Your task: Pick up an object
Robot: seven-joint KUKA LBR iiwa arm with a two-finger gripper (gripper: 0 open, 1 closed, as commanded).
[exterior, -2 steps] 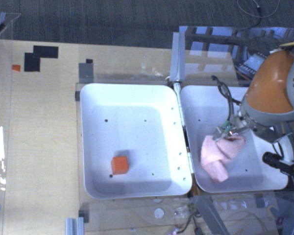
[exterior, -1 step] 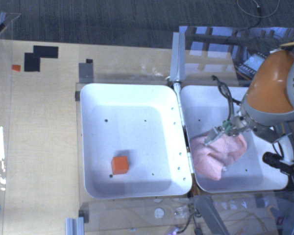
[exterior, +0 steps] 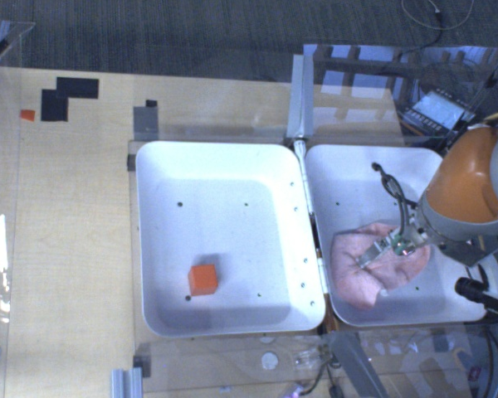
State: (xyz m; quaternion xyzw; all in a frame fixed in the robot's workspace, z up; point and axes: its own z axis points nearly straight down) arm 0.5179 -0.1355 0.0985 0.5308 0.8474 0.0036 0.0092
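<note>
A pink soft cloth-like object (exterior: 361,268) lies in the right bin (exterior: 349,181), towards its front. My gripper (exterior: 388,249) is down on the right part of that pink object, its metal fingers pressing into it. The arm's orange band and grey wrist hang above it at the right. An orange cube (exterior: 203,279) sits in the left bin (exterior: 216,172), near the front left.
A metal divider (exterior: 309,214) runs between the two bins. Black markers (exterior: 65,95) and a small orange square (exterior: 27,115) lie on the wooden bench at the far left. Cables and a device sit behind the right bin.
</note>
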